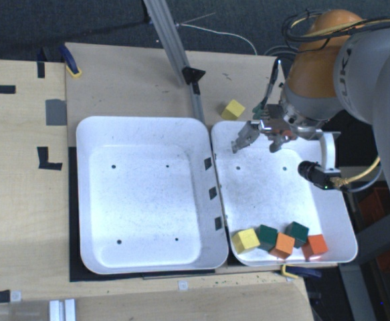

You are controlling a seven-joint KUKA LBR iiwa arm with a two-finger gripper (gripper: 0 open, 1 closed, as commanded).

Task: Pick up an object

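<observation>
Above right bin (328,199) rear: open, empty fingers (245,138).

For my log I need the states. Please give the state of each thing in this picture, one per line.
gripper: open, holding nothing, above right bin.
right bin: holds blocks at near edge.
yellow block: in right bin.
second yellow block: on bench, outside bins.
left bin: upright.

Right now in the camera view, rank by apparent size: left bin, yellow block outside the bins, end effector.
1. left bin
2. end effector
3. yellow block outside the bins; the end effector's height may inflate its size.
</observation>
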